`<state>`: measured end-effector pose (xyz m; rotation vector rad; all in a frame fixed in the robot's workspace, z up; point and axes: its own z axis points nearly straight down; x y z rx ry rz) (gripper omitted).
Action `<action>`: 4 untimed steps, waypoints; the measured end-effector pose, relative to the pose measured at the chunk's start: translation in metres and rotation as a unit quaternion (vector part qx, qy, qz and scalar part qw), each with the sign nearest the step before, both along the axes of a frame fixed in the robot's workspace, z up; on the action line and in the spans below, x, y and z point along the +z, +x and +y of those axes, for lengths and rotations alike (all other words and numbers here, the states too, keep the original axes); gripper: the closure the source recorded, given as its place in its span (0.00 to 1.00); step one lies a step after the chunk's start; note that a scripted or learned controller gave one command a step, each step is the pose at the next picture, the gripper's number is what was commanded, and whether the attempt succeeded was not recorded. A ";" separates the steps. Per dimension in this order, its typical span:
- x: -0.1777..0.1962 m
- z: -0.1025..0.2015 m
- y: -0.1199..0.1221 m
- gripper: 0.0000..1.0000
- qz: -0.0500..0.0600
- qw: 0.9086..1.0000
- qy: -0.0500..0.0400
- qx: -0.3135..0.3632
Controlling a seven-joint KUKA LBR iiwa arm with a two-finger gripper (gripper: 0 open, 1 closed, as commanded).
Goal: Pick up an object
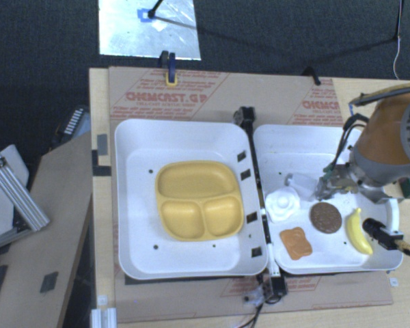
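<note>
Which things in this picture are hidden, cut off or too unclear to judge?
- Gripper, camera view: blurred and small, whether it touches anything is unclear.
- Arm: cut off by the right edge.
- Banana: lower end covered by a black part.

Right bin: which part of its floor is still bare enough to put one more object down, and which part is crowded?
In the right bin, the floor is bare along the far wall and in the far-left corner, beyond the white cup-like item. The near half is crowded: toast piece, brown round cookie and banana lie close together, with the tool just above the cookie.
</note>
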<state>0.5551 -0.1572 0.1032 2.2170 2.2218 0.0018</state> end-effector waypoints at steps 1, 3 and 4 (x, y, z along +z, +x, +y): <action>0.060 0.002 0.011 1.00 -0.002 1.000 0.000 0.001; 0.137 -0.003 0.010 1.00 -0.001 1.000 0.000 0.001; 0.146 0.051 0.001 1.00 0.000 1.000 0.001 0.004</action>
